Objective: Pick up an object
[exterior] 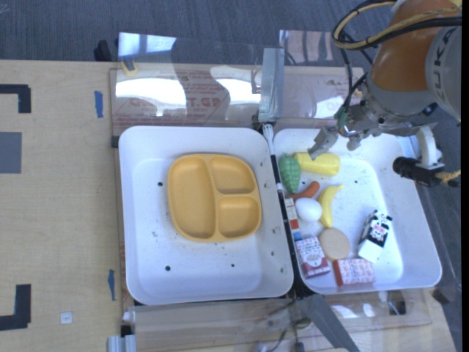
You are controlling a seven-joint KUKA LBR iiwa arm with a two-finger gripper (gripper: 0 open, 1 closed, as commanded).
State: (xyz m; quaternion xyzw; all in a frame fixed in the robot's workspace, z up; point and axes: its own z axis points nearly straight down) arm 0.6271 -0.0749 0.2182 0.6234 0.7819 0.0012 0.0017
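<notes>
A robotics lab: a wooden bench (58, 218) marked with black and blue tape carries two white bins (139, 270), clear plastic screens (190, 97) stand behind them, grey carpet (183, 6) lies beyond, and an industrial arm (414, 57) with looped yellow cables (359, 20) reaches over toy food (315, 196).

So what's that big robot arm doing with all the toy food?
The robot arm is reaching into the right bin, which is full of toy food. Its gripper is right at a yellow toy near the back, beside a green one. It isn't clear yet that it has grabbed anything. The left bin has a yellow divided tray in it.
</notes>
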